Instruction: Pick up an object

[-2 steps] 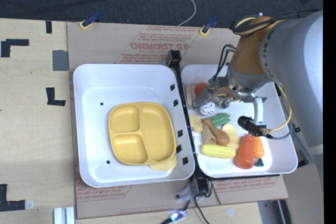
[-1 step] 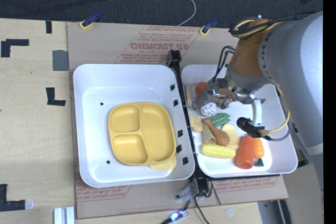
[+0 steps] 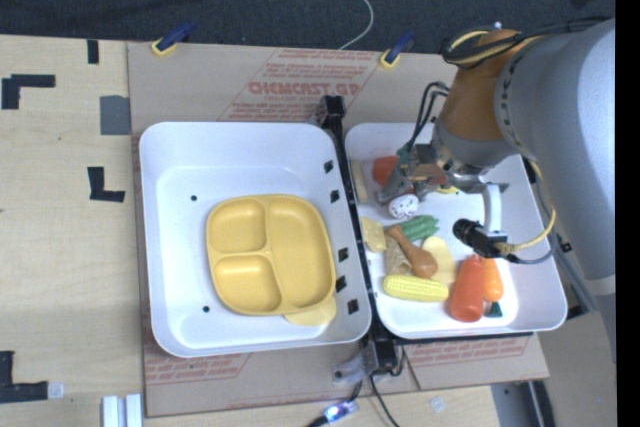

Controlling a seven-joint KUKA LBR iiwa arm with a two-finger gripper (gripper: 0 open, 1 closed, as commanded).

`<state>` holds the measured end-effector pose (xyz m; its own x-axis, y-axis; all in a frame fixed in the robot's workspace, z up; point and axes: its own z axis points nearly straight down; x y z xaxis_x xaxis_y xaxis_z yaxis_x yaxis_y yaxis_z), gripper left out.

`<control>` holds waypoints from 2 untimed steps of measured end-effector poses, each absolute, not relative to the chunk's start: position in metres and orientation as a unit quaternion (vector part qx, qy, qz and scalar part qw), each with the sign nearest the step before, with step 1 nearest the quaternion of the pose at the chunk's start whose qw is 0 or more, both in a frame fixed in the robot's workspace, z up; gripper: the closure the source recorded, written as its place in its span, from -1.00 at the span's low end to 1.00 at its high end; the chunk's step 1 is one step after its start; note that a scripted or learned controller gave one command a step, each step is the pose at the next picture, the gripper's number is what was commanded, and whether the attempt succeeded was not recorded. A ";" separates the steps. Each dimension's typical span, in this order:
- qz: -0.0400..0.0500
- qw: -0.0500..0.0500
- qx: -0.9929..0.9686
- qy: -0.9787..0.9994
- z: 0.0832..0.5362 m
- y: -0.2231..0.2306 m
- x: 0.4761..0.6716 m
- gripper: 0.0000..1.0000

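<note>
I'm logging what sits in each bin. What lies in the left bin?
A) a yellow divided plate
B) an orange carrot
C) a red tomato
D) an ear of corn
A: the yellow divided plate lies in the left bin, while the corn and the carrot lie in the right bin.

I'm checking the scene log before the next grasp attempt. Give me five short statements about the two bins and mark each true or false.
1. The yellow divided plate lies in the left bin. True.
2. The corn cob lies in the left bin. False: it lies in the right bin, near its front edge.
3. The gripper is over the right bin. True.
4. The carrot rests on the yellow plate. False: it lies in the right bin, beside the corn.
5. The yellow plate has three compartments. True.
</note>
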<state>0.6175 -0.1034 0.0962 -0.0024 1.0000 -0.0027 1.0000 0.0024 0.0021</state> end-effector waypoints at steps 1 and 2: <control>0.001 0.001 0.706 0.708 0.140 -0.097 0.616 1.00; 0.001 0.001 0.706 0.708 0.183 -0.096 0.618 1.00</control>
<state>0.6178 -0.0962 0.1827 -0.0018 1.0000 -0.0002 1.0000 0.0018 0.0029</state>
